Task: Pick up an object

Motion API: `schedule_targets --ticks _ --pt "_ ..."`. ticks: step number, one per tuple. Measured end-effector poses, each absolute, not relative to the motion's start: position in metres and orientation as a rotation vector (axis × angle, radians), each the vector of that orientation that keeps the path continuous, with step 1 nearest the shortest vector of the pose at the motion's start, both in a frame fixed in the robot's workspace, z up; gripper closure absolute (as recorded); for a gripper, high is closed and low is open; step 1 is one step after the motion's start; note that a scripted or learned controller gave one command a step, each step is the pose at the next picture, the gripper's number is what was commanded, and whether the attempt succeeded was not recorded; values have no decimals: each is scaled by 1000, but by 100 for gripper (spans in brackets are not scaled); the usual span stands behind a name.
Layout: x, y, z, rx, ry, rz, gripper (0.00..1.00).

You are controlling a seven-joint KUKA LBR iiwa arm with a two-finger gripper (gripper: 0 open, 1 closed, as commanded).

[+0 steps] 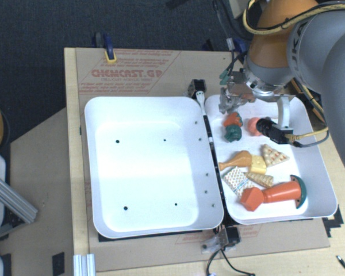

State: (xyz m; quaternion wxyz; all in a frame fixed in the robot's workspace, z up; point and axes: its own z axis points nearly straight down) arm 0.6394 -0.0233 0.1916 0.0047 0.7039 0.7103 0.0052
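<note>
Overhead view of the bench. The grey arm reaches in and carries the gripper low over the far corner of the right bin; whether its jaws are spread or pressed together cannot be told, since the wrist hides them. The left bin lies well to one side of the jaws, across the shared bin wall. Toward the viewer from the jaws sits a crowded cluster: an orange carrot-like toy, a chicken drumstick, and wedge-shaped pieces. Just below the jaws rests the likeliest target, a small orange-and-green toy, with a pink piece just beside it. Risks: the jaws stand near the bin wall and far rim, so a descent could strike an edge; the neighbouring piece may be nudged or pinched along. Open room lies mainly over the left bin.
</note>
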Motion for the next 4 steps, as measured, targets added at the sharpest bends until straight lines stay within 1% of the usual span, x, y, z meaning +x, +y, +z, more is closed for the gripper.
schedule_targets --ticks 1,2,3,4 --pt "668 23 185 2213 2225 7 100" --pt "667 46 489 2208 2215 24 100" --pt "631 115 376 2220 2235 -13 100" --pt "603 178 319 2220 2230 -8 100"
